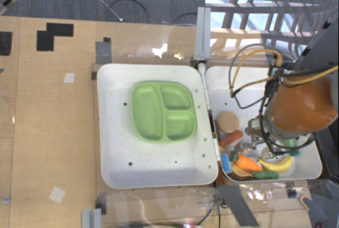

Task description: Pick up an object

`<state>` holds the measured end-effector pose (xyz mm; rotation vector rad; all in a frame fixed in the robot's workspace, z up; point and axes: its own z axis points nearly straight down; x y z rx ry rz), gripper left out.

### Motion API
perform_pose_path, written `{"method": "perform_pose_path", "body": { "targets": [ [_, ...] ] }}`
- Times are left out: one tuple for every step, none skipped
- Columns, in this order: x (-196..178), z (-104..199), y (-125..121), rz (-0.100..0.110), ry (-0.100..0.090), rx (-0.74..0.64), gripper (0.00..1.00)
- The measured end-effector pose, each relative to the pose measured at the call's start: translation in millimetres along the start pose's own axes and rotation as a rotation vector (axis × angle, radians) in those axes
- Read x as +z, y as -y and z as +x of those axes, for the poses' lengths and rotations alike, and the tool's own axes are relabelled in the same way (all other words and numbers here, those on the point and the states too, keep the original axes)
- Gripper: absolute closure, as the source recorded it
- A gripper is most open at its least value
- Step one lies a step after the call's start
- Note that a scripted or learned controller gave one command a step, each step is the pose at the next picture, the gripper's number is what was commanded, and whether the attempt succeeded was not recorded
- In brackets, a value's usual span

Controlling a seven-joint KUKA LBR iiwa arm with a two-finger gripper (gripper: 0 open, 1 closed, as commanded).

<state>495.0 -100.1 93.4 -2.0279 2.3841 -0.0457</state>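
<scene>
The right bin (pixel 222 84) holds a pile of toy food at its near end. In it are a round tan piece (pixel 228 121), a red sausage-like piece (pixel 231 139), an orange carrot (pixel 248 163), a yellow banana (pixel 277 164), a small blue item (pixel 225 162) and a green piece (pixel 265 174). My gripper (pixel 263 150) hangs low over this pile, just right of the red piece and above the carrot and banana. The orange wrist band (pixel 299 107) covers most of it.
The left bin (pixel 114 158) holds a green divided plate (pixel 163 111) at its middle. Cables loop over the far part of the right bin. A metal rack (pixel 265 17) stands behind the right bin, and a divider wall separates the two bins.
</scene>
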Motion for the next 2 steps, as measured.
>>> {"method": "perform_pose_path", "body": {
  "targets": [
    [5.3, -9.8, 88.3, -0.013, 0.012, 0.241, 0.0],
    [2.9, -0.4, 39.8, -0.011, 0.012, 0.229, 0.0]
  ]
}}
